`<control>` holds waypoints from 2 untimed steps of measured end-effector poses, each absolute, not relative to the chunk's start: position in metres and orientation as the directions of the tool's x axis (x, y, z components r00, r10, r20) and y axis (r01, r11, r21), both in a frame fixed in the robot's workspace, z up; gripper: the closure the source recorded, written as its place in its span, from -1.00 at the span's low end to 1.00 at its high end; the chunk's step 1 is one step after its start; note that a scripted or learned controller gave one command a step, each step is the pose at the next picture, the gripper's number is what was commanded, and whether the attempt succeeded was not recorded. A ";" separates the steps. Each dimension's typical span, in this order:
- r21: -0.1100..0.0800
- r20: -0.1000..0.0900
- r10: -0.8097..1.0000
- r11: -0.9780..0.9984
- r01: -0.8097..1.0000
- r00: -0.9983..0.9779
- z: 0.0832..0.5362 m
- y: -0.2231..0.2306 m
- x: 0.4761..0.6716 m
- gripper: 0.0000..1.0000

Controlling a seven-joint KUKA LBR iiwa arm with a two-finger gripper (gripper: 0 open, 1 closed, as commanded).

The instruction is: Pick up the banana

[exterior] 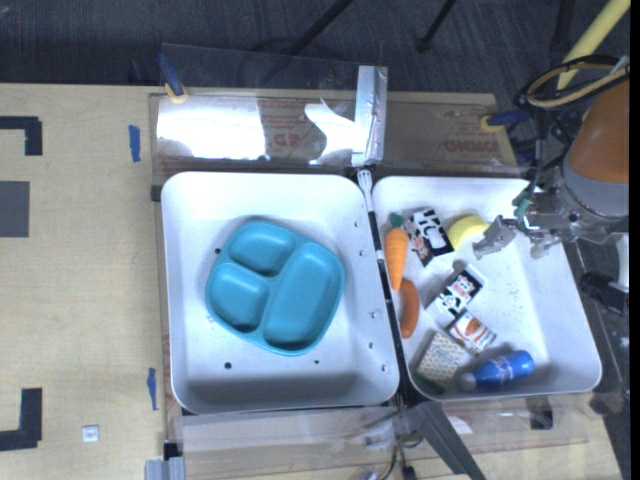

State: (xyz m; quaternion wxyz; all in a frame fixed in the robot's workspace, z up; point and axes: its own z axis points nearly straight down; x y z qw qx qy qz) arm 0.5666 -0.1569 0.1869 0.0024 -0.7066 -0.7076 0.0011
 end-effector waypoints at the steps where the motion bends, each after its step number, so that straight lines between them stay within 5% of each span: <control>1: -0.002 -0.001 0.981 -0.195 0.981 0.195 0.124 -0.150 0.631 -1.00; 2: -0.004 0.000 0.903 -0.430 0.903 0.430 0.085 -0.159 0.628 -1.00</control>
